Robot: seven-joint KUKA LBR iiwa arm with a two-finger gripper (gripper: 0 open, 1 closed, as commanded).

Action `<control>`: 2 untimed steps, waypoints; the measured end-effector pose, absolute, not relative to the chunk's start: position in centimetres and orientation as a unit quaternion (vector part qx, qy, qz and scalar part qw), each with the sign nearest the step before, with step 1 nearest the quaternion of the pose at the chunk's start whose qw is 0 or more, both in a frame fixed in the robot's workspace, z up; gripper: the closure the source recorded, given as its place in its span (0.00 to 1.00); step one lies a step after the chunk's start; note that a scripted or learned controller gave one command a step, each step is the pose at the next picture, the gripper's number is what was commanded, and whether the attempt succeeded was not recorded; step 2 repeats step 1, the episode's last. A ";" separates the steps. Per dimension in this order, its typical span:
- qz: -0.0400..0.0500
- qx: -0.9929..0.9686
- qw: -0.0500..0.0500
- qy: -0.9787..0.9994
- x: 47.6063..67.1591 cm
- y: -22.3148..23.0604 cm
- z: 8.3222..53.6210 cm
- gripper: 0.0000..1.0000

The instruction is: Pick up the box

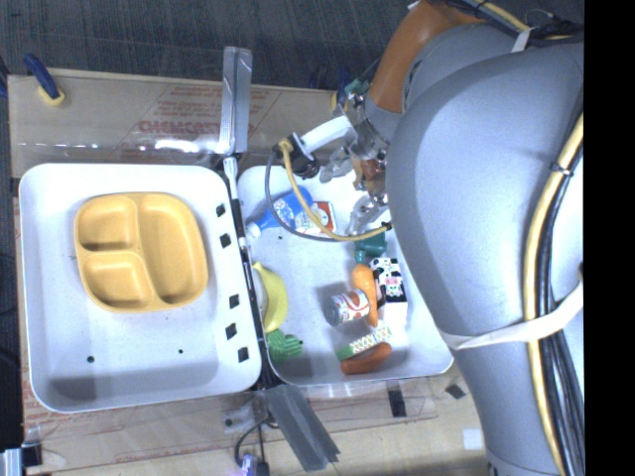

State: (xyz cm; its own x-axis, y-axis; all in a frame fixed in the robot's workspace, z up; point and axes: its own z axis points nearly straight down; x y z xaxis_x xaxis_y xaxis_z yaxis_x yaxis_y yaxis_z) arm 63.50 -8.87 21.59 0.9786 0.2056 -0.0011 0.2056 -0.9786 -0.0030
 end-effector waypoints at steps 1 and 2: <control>0.001 -0.995 0.002 -0.102 64.7 -4.3 19.1 0.00; 0.001 -0.995 0.002 -0.102 64.7 -4.3 19.1 0.00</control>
